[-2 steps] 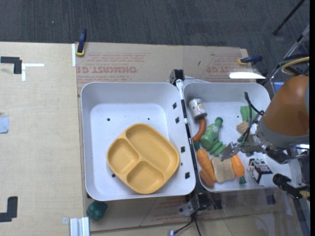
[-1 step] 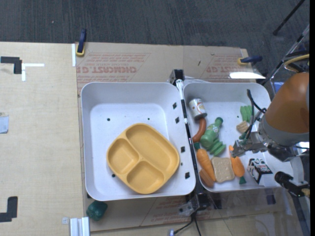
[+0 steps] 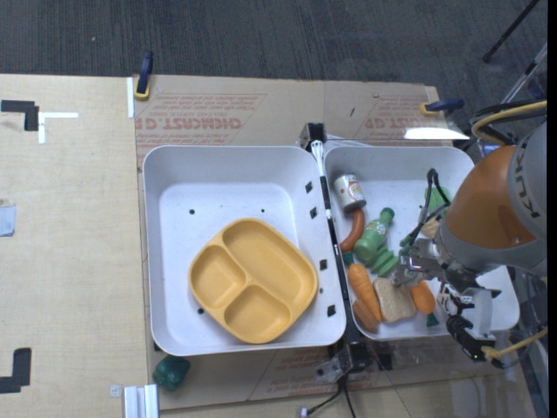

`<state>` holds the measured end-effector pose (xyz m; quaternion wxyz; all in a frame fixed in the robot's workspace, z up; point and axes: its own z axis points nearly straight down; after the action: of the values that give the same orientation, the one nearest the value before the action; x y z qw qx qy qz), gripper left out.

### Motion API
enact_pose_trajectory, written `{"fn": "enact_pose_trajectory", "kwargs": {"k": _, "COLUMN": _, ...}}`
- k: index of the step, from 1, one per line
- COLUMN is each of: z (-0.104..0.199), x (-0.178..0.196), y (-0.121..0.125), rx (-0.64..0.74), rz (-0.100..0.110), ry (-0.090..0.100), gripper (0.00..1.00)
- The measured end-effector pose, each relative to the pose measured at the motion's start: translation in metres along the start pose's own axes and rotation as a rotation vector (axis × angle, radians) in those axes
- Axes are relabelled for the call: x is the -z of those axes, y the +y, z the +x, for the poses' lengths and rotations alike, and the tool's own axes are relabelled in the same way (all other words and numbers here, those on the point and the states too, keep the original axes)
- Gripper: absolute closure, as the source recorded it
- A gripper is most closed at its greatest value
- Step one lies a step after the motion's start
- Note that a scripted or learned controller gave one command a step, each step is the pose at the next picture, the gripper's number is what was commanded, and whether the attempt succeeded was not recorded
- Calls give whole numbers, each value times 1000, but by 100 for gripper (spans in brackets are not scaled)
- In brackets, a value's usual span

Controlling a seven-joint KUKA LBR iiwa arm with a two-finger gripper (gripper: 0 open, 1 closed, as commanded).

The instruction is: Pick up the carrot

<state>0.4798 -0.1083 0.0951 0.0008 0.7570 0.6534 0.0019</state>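
Your carrot (image 3: 363,291) lies unlifted in the right bin (image 3: 396,161) (toy food crowds it), and the gripper (image 3: 412,268) hovers near, its grip state impossible to tell.

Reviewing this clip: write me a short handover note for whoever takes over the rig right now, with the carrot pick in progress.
Gripper: low in the right bin, among the toy food; whether it grips anything cannot be told from this view.
Carrot: lying in the right bin, near its left wall, beside the bread slice. Green bottle, sausage and can lie behind it.
Left bin: holds the yellow divided plate.
Done: arm is down in the right bin.
Left: grasp the carrot and lift it.
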Motion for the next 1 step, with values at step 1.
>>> {"fn": "enact_pose_trajectory", "kwargs": {"k": 1, "z": 0, "x": 9, "y": 2, "rx": -3, "rz": -2, "ry": 1, "gripper": 100}}
